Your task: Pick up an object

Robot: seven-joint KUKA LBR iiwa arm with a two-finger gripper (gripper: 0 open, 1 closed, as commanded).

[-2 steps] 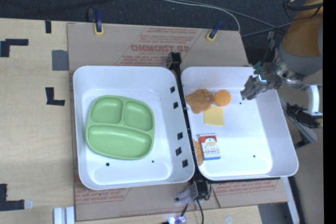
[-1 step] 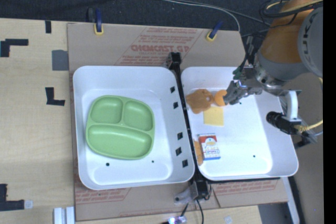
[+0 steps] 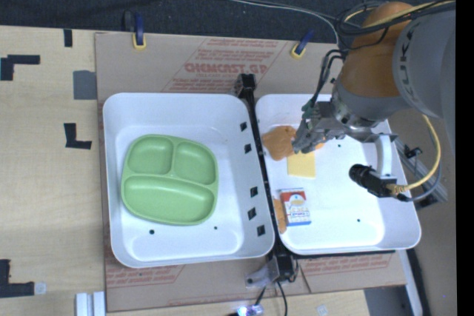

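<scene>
yellow slice [image 3: 302,165]: flat in the right bin [image 3: 370,229], touching a tan round piece [image 3: 278,141]
gripper [image 3: 305,143]: low at the slice's upper edge; whether its fingers are spread or closed, cannot tell
small box [image 3: 295,207]: red-and-white label, print unreadable
cardboard [image 3: 222,64]: red lettering, partly "chemcast"
green tray [image 3: 169,179]: left bin [image 3: 118,111]

Pale green divided plate [image 3: 170,179], white bins [image 3: 118,115], yellow square [image 3: 302,166], orange-brown piece [image 3: 277,142], red-white-blue printed packet [image 3: 296,207]
</scene>
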